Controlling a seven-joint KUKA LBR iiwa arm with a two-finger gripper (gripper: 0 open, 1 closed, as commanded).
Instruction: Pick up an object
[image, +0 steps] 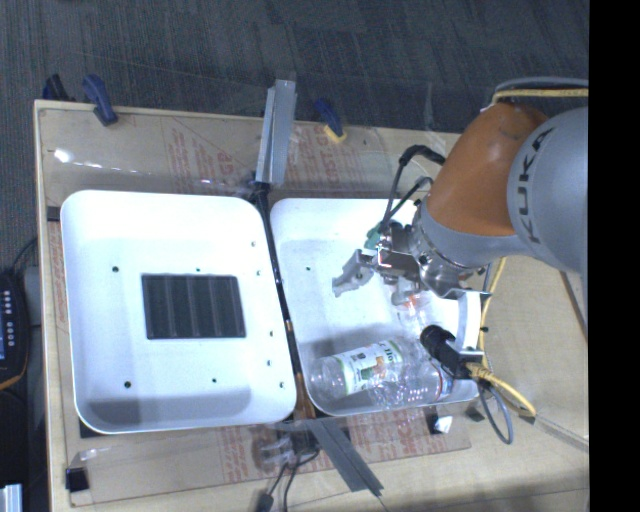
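A clear plastic bottle (372, 372) with a white and green label lies on its side along the near wall of the right bin (300, 250). My gripper (352, 272) hangs over the middle of that bin, above and a little behind the bottle, apart from it. A small clear, reddish-tinted item (408, 300) shows just under the wrist; what it is cannot be made out. The grey arm with its orange band (480, 170) covers the bin's right side.
The left bin (100, 230) holds a dark ribbed rectangular block (193, 306) near its middle. A metal bar (275, 130) stands between the bins at the back, with blue clamps (100, 100) on the bench edge. Cables (495, 385) trail at the right bin's near right corner.
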